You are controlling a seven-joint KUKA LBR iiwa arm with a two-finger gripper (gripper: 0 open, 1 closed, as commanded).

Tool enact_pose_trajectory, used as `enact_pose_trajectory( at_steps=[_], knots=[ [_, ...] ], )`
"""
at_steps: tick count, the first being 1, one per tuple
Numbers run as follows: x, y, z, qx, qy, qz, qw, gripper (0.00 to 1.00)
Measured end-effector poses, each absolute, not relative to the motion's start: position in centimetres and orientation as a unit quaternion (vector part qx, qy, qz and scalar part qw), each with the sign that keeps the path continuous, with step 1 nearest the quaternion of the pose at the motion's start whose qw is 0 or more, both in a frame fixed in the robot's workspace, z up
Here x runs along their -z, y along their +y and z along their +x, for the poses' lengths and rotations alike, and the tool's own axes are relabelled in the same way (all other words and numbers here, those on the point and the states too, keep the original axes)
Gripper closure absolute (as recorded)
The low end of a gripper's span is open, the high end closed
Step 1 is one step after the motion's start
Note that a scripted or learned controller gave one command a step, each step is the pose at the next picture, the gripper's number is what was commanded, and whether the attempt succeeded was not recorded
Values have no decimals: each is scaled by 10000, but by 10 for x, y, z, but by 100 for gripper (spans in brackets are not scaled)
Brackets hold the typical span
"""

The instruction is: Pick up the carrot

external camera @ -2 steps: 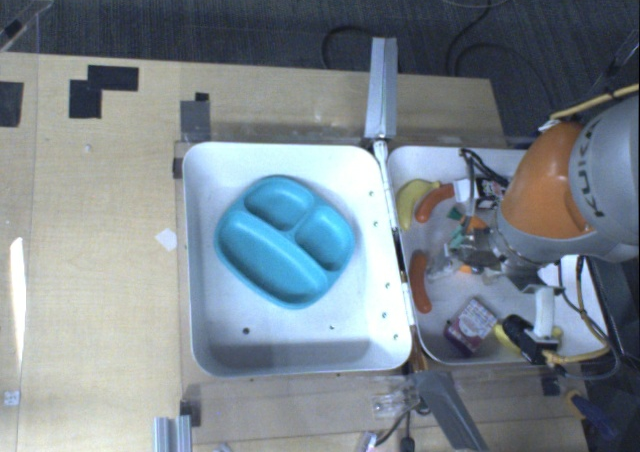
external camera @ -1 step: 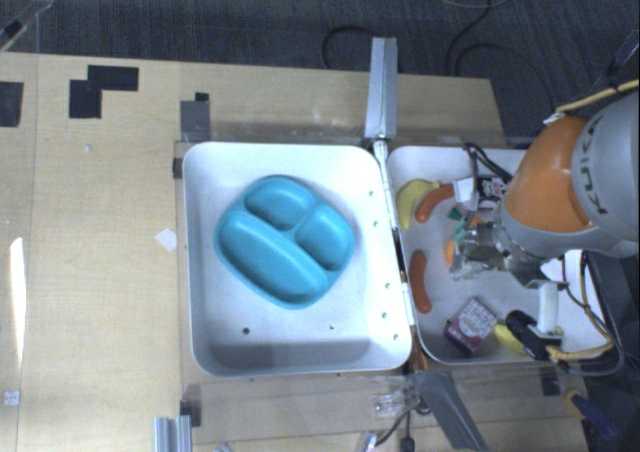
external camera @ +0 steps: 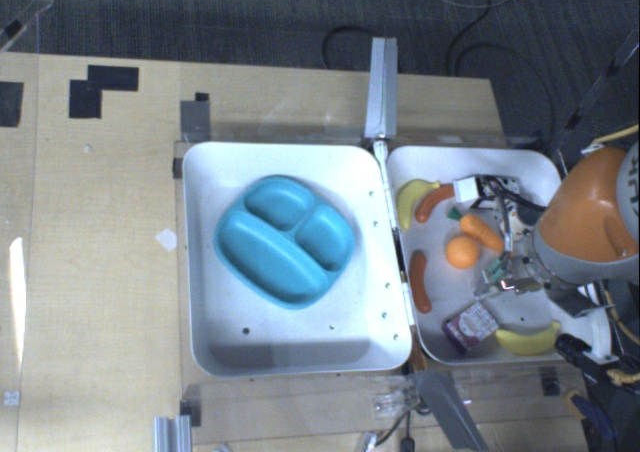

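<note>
Hovering over the right bin (external camera: 545,168), the jaws (external camera: 505,270) sit just below and right of the carrot (external camera: 481,232), w/ the metal fingertips near the bin's middle; can't tell from this slanted view whether they're apart or together, too small and cluttered w/ cables. Carrot lies in the right bin's upper-middle, long axis running diag. from upper-left to lower-right, its lower end close to the jaws, nothing seen clamped. An orange ball (external camera: 462,253) sits touching or just beside the carrot on its lower-left, so it crowds one side of the approach. So the key relation: carrot is up-left of the jaws, a short shift away, and the jaws would prob. need to close across the carrot's short axis, i.e. roughly perpendicular to that diag. Arm (external camera: 590,215) comes in from the right edge, orange band bulky over the bin's right side, wrist pointing down and leftward. Other stuff nearby: red sausage (external camera: 419,280) to the left, banana (external camera: 526,340) along the bottom wall, purple packet (external camera: 468,326) beside it. Left bin (external camera: 200,270) holds a blue divided plate (external camera: 287,240), well apart from the action.
</note>
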State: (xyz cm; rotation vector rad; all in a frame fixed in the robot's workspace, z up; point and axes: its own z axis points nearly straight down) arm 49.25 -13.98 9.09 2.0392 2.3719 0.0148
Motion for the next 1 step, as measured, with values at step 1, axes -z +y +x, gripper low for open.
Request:
enact_pose_trajectory(
  at_steps=[1],
  knots=[
    [-185, -25, 498, -21, 6735, 7392, 17, 100]
  ],
)
